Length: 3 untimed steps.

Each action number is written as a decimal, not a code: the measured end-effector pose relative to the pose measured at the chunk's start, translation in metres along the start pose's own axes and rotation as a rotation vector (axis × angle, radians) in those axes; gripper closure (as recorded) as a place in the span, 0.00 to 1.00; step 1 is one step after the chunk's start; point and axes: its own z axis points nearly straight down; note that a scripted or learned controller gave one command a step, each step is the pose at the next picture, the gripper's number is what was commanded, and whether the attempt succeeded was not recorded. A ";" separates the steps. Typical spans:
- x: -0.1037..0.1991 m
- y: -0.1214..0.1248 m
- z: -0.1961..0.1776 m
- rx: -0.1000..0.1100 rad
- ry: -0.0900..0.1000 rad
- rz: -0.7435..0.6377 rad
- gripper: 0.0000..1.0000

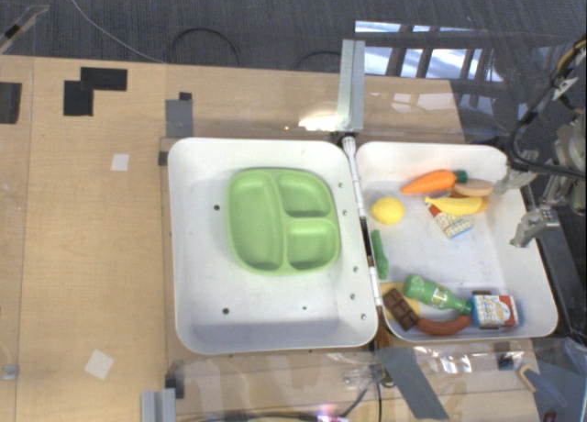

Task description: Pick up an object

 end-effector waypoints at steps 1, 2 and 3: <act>0.044 -0.014 0.093 -0.003 0.007 -0.092 0.00; 0.007 0.021 0.181 0.004 -0.008 -0.197 0.00; -0.069 0.082 0.182 -0.003 -0.008 -0.077 0.00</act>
